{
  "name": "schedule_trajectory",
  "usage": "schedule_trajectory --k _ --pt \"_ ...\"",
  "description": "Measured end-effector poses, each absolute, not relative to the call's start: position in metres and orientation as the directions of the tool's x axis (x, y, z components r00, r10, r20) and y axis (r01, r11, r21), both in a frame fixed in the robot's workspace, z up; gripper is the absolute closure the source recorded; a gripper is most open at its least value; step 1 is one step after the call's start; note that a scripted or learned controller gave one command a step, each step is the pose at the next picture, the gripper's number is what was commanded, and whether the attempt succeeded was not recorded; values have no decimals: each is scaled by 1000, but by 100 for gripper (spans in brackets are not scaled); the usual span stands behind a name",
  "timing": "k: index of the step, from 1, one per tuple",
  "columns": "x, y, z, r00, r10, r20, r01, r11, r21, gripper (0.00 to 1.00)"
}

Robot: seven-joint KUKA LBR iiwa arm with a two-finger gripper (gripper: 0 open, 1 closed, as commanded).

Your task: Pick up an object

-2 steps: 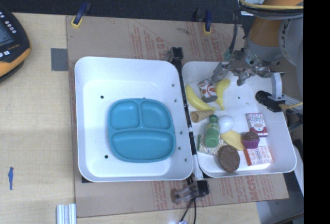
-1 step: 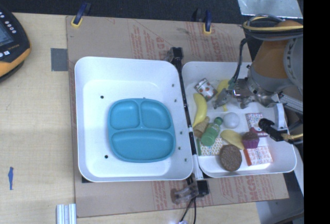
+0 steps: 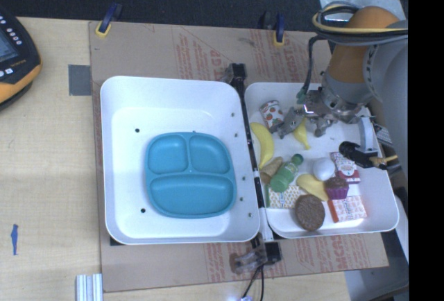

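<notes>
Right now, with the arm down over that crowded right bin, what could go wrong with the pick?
The gripper sits low among tightly packed items, so it may nudge the banana or the small patterned cup instead of grasping one cleanly. The green bottle lies against its neighbours, so a grasp there could drag something along or slip.

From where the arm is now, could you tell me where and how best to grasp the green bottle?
Probably the green bottle by its mid-body, coming straight down, fingers across its narrow width. It lies tilted on its side, cap up-right, crowded by the banana and other items.
</notes>
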State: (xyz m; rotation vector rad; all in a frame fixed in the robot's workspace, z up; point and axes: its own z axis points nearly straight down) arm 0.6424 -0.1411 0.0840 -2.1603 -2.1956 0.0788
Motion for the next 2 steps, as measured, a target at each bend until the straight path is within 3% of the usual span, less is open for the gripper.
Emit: schedule_trajectory --k 1,2 --pt "652 -142 100 -4 1000 -1 1000 4 -23 100" --pt "590 -50 198 -12 1000 3 1000 12 1 100"
